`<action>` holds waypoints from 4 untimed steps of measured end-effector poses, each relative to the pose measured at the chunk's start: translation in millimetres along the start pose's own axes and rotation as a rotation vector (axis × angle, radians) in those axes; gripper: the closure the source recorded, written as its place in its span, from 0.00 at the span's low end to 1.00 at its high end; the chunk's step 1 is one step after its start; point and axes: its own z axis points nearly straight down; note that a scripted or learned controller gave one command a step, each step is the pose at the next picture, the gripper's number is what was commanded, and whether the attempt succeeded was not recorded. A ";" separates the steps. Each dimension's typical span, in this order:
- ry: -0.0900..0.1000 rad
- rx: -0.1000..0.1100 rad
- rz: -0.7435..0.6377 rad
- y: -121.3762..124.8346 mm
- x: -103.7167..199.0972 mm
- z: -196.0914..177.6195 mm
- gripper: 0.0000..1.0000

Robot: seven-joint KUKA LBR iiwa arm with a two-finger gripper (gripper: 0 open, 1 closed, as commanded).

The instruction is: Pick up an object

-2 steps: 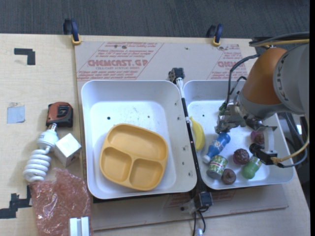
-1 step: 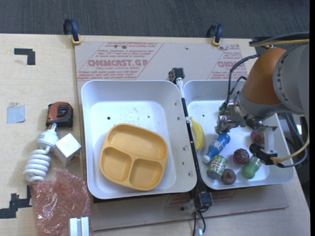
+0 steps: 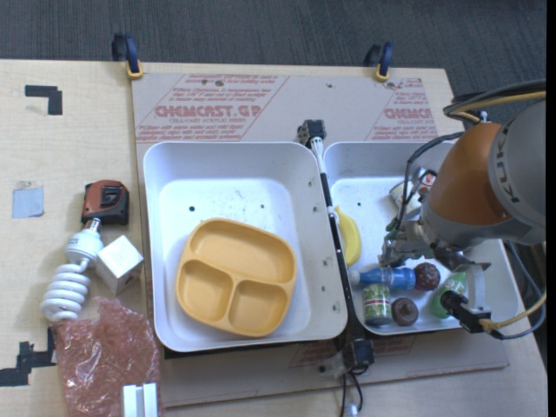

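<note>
The blue bottle (image 3: 388,277) lies on its side in the right bin (image 3: 365,168), near the bin's front. Its long side runs left to right. The gripper (image 3: 401,252) hangs right above it, so the bottle is just below and a bit nearer than the jaws. I cannot tell if the jaws are open or closed. A brown ball (image 3: 426,275) sits just right of the bottle, and a small jar (image 3: 376,305) sits just in front.
</note>
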 end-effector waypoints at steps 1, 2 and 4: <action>-0.002 -0.001 -0.004 94.2 -44.0 -0.6 0.00; -0.001 -0.001 -0.004 141.9 3.0 -0.9 0.00; -0.003 -0.002 -0.007 142.3 2.9 -11.3 0.00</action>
